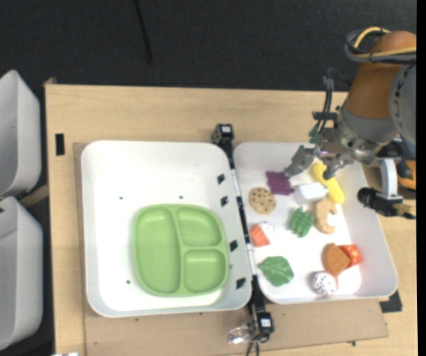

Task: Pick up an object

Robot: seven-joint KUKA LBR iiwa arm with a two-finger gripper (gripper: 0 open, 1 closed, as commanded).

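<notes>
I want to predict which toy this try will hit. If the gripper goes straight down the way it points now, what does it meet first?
Probably the yellow toy, which lies directly under the gripper; the purple piece lies just left of that line. Depth is hard to judge from this slanted view.

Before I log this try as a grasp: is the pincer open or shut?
Open. The pincer hangs over the right bin with its fingers spread, a yellow toy lying between them.

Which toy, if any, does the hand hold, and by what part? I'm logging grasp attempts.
Nothing is visibly held. The hand hovers above the right bin's far end, fingers spread around the yellow toy, with no object clearly gripped.
</notes>
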